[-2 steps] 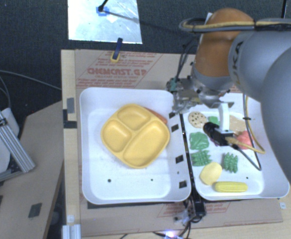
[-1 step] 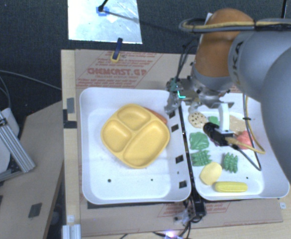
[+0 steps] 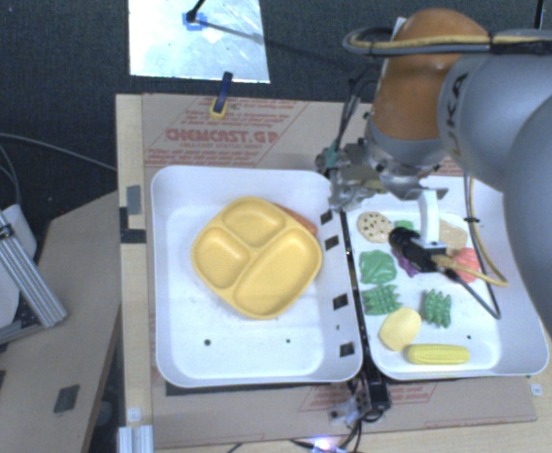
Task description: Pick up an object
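My gripper (image 3: 343,192) hangs over the wall between the two bins, at the top left corner of the right bin (image 3: 516,361). Just below and right of it lies a speckled cookie (image 3: 375,225). The right bin also holds a leafy green piece (image 3: 377,267), a bunch of green beans (image 3: 381,299), another small green piece (image 3: 436,307), a pale yellow rounded piece (image 3: 400,328) and a yellow corn cob (image 3: 437,354). A tan bread slice (image 3: 455,235) and a red-orange piece (image 3: 466,266) lie further right, partly hidden by the arm.
A yellow divided plate (image 3: 256,256) fills the middle of the left bin (image 3: 176,347), with a reddish thing (image 3: 303,220) peeking out behind its right rim. The big grey arm (image 3: 511,130) covers the right bin's far right side.
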Action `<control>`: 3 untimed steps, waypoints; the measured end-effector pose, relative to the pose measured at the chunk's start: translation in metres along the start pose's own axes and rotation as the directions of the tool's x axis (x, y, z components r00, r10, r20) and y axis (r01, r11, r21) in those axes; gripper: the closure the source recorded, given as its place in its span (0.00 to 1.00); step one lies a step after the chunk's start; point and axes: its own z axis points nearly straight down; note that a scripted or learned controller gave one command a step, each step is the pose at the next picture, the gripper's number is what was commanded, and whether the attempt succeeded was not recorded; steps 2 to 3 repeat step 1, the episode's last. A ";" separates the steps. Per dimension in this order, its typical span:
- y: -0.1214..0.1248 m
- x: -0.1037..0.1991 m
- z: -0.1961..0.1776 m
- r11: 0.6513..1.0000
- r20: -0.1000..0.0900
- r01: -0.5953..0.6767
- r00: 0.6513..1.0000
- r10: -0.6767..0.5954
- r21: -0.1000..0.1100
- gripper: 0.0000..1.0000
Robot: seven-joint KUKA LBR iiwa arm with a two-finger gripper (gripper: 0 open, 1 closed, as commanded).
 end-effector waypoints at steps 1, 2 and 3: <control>0.000 0.000 0.001 1.000 0.001 0.000 1.000 0.000 0.001 0.00; 0.000 0.000 0.001 1.000 0.001 0.000 1.000 0.000 0.001 0.00; 0.000 0.000 0.001 1.000 0.001 0.000 1.000 0.000 0.001 0.00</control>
